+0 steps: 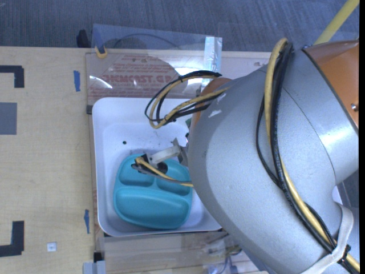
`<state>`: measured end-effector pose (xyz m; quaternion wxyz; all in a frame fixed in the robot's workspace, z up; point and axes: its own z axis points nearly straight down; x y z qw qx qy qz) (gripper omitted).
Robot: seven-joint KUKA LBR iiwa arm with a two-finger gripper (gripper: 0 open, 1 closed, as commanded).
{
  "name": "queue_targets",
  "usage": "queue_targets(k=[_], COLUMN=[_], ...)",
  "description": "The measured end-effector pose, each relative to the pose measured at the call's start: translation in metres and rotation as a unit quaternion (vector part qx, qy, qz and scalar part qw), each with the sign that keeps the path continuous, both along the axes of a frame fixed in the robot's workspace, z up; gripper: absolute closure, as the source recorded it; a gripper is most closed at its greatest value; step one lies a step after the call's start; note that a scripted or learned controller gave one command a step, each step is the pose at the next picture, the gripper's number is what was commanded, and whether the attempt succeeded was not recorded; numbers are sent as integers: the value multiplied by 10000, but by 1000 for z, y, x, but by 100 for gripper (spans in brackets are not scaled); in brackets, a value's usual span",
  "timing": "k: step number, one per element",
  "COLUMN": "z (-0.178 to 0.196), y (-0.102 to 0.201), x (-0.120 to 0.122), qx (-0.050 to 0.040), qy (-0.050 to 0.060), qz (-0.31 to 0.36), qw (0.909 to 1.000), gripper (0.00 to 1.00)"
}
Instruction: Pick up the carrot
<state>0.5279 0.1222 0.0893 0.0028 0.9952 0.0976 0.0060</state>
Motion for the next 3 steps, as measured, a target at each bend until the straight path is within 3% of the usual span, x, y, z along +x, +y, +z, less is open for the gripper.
queue_targets(k=[1,2,3], z=[-1,2,24], y=[2,-1,-13], x=[-1,22,-18], qx=[23,35,97], qy=[15,74,30], qz=[5,116,497], qw=[10000,9999,9987], gripper=[0,0,0])
